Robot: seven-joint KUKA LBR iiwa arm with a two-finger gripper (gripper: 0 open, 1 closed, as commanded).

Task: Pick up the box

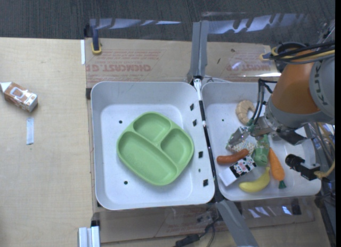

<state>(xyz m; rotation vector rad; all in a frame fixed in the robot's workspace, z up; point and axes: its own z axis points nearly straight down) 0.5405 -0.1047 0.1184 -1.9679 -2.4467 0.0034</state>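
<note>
The grey arm (301, 89), with its orange band, is reaching in from the right and hanging over the right bin (224, 99), one of 2 white bins sitting side by side on the bench. Its gripper (254, 130) is hovering low over the heap of things in that bin, and from here I cannot tell how it is set, since the wrist is covering it. The box (243, 167), a small black-and-white one, is lying in the right bin toward the near wall, just below a red sausage (232, 158) and touching the yellow banana (254, 182) that is curving along the front of the bin. An orange carrot (275, 166) is lying just right of the box, its tip pointing toward the near rim, with something green (261, 153) beside it. A crumpled silvery piece (238, 140) is resting under the gripper, and a pale, bread-like piece (244, 110) is sitting farther back. The left bin (106, 187) is holding 1 green divided plate (155, 148) with 3 compartments, lying flat. Well apart, on the bare wood at the far left, a small brown-and-white carton (20, 97) is lying on its side.
</note>
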